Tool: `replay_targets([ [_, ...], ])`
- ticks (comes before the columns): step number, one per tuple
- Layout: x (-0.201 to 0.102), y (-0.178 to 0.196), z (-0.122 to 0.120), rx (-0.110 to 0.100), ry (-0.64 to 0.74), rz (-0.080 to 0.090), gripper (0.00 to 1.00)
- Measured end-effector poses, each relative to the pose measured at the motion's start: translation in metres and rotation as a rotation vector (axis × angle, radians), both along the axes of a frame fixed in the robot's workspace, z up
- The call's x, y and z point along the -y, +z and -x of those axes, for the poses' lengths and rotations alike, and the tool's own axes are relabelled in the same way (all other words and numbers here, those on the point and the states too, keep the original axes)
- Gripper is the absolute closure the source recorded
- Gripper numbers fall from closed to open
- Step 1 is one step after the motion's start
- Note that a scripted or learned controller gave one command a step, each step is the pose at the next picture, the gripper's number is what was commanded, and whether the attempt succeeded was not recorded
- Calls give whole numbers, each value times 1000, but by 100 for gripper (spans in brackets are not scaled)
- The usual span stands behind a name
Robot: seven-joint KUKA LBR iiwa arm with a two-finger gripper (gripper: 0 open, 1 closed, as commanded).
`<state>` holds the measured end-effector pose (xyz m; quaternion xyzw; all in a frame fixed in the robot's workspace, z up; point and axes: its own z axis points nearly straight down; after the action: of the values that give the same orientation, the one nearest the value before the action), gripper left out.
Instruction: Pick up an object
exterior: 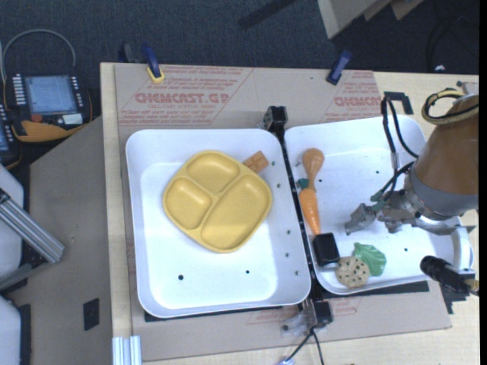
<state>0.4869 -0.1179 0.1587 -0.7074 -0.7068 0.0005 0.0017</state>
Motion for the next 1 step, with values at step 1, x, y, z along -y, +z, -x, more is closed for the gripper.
replay_targets([
  [1, 6, -46, -5, 0, 0, 0, 0],
])
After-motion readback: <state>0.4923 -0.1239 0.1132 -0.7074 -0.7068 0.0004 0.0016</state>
